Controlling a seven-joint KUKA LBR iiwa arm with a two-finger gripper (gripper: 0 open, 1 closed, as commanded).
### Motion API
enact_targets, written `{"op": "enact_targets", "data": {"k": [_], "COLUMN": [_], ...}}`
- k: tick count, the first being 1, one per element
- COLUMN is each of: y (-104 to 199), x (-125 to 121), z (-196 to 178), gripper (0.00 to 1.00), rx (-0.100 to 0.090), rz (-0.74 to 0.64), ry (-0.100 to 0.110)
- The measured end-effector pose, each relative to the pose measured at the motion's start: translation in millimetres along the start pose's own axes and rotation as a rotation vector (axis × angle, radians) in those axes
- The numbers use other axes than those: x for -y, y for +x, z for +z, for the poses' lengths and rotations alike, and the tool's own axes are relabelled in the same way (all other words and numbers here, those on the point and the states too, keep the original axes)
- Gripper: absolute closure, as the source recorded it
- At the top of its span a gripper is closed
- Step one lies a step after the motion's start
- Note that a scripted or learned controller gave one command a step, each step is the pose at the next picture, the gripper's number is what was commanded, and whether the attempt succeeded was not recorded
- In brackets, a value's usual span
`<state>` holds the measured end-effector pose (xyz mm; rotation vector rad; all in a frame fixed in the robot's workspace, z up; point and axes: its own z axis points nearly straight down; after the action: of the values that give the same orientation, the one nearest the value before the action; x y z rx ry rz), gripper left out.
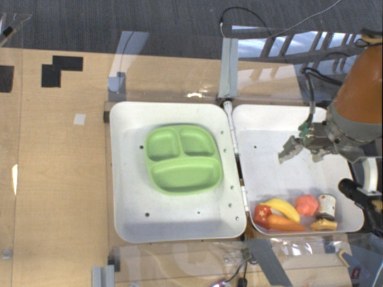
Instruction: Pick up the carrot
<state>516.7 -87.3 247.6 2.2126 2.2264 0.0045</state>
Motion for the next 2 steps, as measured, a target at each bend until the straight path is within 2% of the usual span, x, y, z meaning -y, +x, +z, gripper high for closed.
{"op": "enact_targets", "data": {"k": [1,2], "y": [-92.0,-91.0], "x": [28.2,26.1], "z": [-146.3,-158.1], "gripper": [0.00,1.00], "rx": [0.004,0.006], "rz": [-0.025,-0.031], "ry": [-0.006,-0.012]}}
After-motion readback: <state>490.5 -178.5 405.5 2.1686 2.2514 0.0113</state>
